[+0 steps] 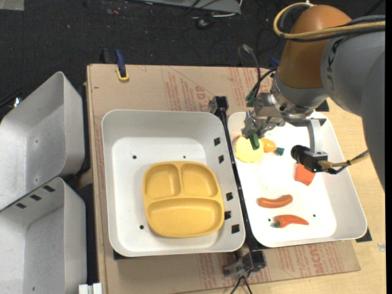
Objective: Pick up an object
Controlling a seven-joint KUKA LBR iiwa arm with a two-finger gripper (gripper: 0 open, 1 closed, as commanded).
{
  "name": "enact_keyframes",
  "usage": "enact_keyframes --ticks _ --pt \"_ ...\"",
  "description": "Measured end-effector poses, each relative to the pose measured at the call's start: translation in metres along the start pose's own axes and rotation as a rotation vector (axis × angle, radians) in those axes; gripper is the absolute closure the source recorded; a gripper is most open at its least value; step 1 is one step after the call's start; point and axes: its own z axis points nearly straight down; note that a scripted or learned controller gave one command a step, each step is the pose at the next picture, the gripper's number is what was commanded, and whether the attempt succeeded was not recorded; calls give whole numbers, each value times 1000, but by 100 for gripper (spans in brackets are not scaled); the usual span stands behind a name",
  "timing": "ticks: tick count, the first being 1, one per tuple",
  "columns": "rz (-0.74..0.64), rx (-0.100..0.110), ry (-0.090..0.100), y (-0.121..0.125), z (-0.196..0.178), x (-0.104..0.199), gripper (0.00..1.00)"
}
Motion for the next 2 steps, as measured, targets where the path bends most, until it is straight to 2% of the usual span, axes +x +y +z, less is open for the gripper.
enact_keyframes --ticks 1,2 --pt "0 2 0 13 11 55 100" --pt "-1 -1 1 27 -3 114 100"
